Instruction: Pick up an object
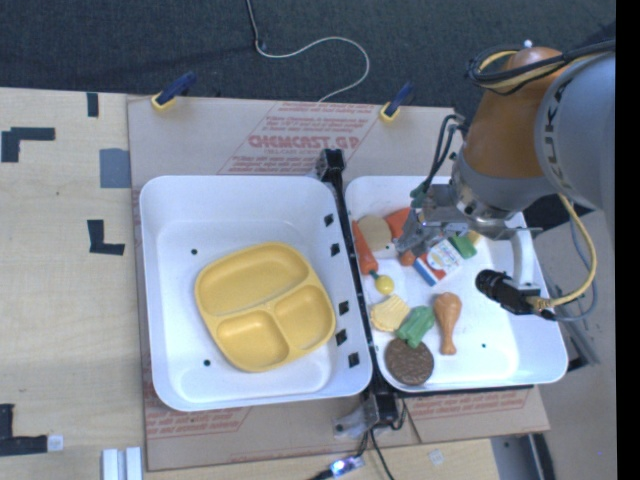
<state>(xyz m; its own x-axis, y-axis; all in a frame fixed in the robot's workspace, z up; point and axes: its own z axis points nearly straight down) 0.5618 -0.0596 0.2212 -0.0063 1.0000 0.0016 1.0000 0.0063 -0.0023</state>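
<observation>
Arm low over the right bin, gripper among the toy food; no object seen lifted.

The left bin (165, 268) bears a yellow divided plate (265, 303), well apart from the work. In the right bin (535, 353) the gripper (418, 238) hangs over the clutter at the bin's upper left, touching or just above an orange piece (400, 218); its state cannot be told from this slant. A red-and-white packet (437, 263) lies just below-right of it, a drumstick (447, 320) nearer the front, long axis running front to back. The right half of the floor is bare.
</observation>
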